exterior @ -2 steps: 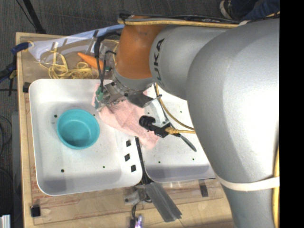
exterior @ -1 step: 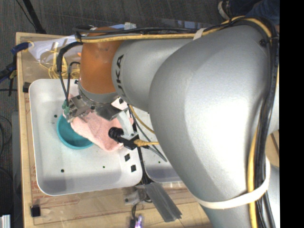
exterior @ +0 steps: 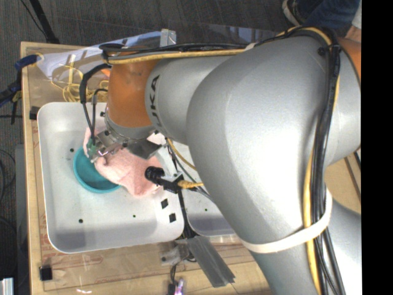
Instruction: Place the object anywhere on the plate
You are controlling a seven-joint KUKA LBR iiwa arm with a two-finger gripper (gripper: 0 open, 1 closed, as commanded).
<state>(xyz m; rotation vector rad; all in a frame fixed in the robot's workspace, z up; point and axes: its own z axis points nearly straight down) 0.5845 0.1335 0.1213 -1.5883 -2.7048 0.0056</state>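
Note:
A teal plate [exterior: 88, 176] lies in the left white bin [exterior: 58, 214], left of centre. A pink cloth [exterior: 131, 169] is draped from the plate's right edge out across the bin floor. My gripper [exterior: 97, 147] sits over the plate's upper right rim, right at the cloth's top edge. The big grey arm hides the gripper's fingers and part of the cloth, so I cannot make out whether the cloth is held.
The arm covers most of the right bin [exterior: 212, 226]. Clear plastic and yellow cable [exterior: 70, 72] lie on the bench behind the left bin. A metal bracket [exterior: 206, 260] sits at the bench front between the bins.

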